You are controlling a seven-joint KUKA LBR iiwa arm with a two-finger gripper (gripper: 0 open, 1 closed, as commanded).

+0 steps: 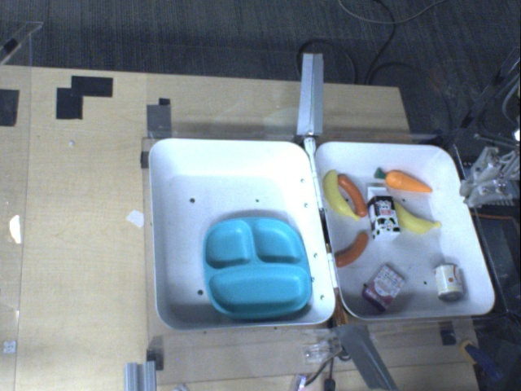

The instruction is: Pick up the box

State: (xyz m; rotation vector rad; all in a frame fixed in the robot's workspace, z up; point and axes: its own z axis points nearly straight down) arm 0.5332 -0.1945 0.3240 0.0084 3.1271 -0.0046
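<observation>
Box [383, 215], small white printed carton, mid right bin [421, 261], crowded by bananas [417, 221]: likely light, stiff-sided yet crushable, best pinched across its narrow sides; gripper [488, 179] at bin's right rim, open-or-closed state untellable.

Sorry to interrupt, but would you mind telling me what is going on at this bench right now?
Nothing is being handled yet. The small white box with dark print lies in the right white bin among two yellow bananas, two sausages, an orange carrot, a purple packet and a small can. The left white bin holds a blue divided tray. The gripper sits at the right bin's edge.
</observation>
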